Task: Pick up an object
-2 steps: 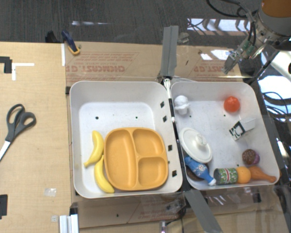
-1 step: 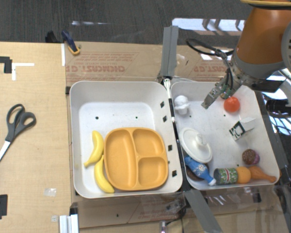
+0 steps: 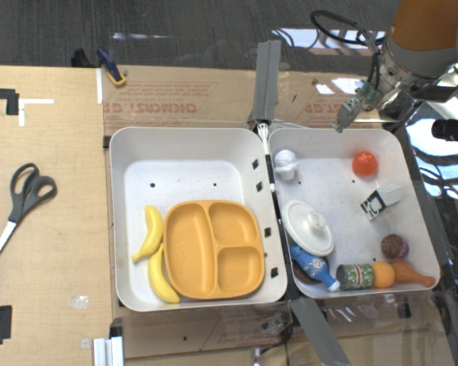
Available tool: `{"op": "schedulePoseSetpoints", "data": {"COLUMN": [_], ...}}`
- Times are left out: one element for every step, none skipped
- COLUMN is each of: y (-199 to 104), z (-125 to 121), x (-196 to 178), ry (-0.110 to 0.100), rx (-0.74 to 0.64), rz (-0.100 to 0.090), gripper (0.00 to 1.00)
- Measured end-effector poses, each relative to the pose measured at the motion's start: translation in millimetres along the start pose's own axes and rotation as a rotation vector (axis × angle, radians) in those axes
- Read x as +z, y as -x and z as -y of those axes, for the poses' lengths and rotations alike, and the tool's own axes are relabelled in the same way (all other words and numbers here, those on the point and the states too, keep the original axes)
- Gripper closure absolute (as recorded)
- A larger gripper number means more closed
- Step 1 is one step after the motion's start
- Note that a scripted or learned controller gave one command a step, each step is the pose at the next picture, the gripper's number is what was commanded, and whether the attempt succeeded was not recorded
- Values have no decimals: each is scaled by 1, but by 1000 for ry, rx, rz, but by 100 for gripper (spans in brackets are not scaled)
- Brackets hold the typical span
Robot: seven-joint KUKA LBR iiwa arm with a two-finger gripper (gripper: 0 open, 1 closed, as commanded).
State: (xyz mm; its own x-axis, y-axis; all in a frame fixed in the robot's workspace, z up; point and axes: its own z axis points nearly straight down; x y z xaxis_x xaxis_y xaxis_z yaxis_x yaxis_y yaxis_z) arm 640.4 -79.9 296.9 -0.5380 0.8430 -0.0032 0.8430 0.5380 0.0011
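On the pale wooden bench lie grey-handled scissors (image 3: 23, 197). Beside them, the left white bin (image 3: 130, 147) holds two yellow bananas (image 3: 149, 235) touching a yellow divided plastic plate (image 3: 214, 248). The right white bin (image 3: 401, 155) holds a white lidded dish (image 3: 308, 227) and a small round red ball (image 3: 364, 163), likely light, smooth and prone to roll; best pinched across its middle. The gripper (image 3: 349, 111) hovers above the bin's far rim, carrying nothing; its opening I cannot tell.

- A robotics lab: a grey and orange arm (image 3: 424, 21) with loose cables reaches over a bench.
- Two white bins (image 3: 130, 147) sit on taped cardboard (image 3: 175, 97).
- Scissors (image 3: 19, 200) lie on the plywood benchtop (image 3: 46, 280).
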Motion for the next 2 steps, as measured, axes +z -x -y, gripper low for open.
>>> {"op": "schedulePoseSetpoints", "data": {"y": [-7,-78], "z": [-27,37], "x": [-3,35], "ry": [0,-3], "rx": [81,132], "rz": [0,-3], "gripper": [100,100]}}
